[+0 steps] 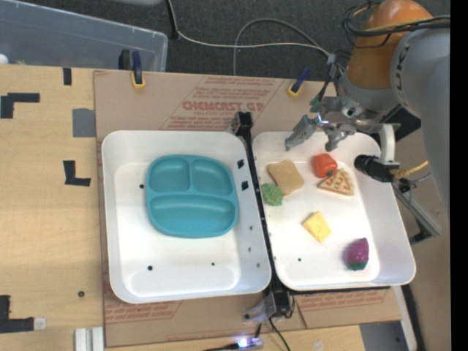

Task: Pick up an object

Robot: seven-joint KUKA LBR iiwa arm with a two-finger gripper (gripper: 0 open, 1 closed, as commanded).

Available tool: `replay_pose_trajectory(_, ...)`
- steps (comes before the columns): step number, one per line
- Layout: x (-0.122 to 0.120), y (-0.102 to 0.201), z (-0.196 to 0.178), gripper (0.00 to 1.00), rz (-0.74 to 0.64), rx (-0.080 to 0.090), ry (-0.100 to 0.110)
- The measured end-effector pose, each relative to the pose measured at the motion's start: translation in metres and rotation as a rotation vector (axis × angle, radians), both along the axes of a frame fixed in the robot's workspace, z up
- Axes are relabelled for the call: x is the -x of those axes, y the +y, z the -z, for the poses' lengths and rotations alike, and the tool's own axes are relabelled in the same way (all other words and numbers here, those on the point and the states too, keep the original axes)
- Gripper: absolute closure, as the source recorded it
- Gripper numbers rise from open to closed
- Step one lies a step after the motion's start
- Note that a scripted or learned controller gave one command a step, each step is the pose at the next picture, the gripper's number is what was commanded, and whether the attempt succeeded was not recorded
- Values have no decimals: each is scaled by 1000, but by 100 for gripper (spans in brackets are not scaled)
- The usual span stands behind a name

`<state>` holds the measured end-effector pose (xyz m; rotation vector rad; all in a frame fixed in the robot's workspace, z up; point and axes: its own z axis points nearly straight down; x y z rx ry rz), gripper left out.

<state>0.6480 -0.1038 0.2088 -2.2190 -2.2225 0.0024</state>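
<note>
My gripper [313, 139] hangs open over the back of the right bin [387, 269], its two fingers spread with nothing between them. Just below it lie a tan bread slice [285, 176], a red tomato-like piece [325, 164] and a pizza wedge [337, 183]. A small green piece [272, 194] rests by the bin's left wall. Nearer the front sit a yellow cheese block [316, 227] and a purple grape bunch [357, 253].
The left bin [124, 269] holds a teal divided plate [192, 196]. A black divider runs between the two bins. The grey arm with its orange band [384, 39] fills the upper right. A clear plastic tub [73, 35] stands at the back left.
</note>
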Motion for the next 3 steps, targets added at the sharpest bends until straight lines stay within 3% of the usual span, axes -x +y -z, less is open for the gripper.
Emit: replay_pose_trajectory(3, -3, 1, 126, 0, -1, 2, 0)
